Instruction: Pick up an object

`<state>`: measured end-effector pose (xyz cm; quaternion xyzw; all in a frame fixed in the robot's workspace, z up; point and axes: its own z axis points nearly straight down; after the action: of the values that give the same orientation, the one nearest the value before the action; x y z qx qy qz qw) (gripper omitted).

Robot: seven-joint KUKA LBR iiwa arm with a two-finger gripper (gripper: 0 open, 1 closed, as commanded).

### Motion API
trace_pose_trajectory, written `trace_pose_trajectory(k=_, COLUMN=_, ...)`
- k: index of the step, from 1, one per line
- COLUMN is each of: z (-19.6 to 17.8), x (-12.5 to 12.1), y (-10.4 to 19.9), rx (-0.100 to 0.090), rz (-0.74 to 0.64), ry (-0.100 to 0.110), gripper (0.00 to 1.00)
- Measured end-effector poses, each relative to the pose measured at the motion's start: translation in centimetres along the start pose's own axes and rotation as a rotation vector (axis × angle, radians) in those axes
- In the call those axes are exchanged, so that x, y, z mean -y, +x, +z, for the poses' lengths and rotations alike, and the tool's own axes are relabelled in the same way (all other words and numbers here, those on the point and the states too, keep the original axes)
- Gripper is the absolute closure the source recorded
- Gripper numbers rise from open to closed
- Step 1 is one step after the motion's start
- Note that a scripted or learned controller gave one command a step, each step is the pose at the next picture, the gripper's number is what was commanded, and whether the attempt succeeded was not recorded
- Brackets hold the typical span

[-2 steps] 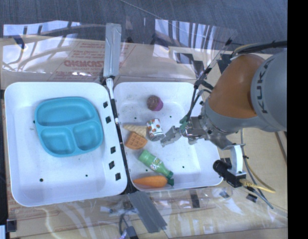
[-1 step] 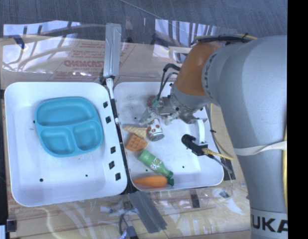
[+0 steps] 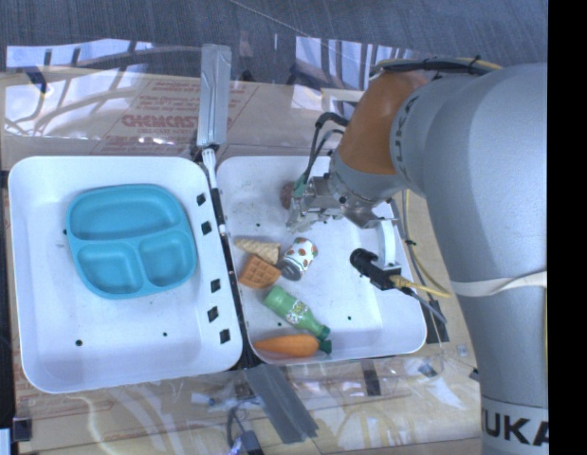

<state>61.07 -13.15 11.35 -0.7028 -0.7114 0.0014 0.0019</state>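
I see the grey arm (image 3: 473, 169) reaching in from the right of the view and bending over the right-hand shallow white bin (image 3: 393, 335). Its orange band (image 3: 378, 126) sits above the far side of that bin, and the wrist points down and to the left. The pincer (image 3: 301, 216) hangs over the far half of the bin. I cannot tell whether the pincer is open or closed, or whether it grips anything.

All candidate objects lie in the right-hand bin:
- A small reddish-brown round piece (image 3: 286, 194) lies just beside the pincer, on its far-left side.
- A small patterned white-and-brown can (image 3: 300, 255) lies on its side near the pincer, on the camera side.
- A pale yellow cone (image 3: 258, 248) lies left of the can.
- A tan waffle-textured square (image 3: 259, 273) lies just beside the cone and the can.
- A green plastic bottle (image 3: 296, 313) lies tilted, nearer the camera.
- An orange carrot-shaped piece (image 3: 286, 346) lies along the near wall, close to the bottle.

The left-hand white bin (image 3: 46, 349) holds a blue three-compartment plate (image 3: 132, 240). Both bins rest on the counter (image 3: 84, 121).
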Motion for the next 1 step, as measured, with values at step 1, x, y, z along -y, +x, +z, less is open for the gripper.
trace_pose_trajectory(k=1, z=2.27, x=-4.33, y=4.31, rx=0.0, rz=0.001, ry=-0.001, gripper=1.0)
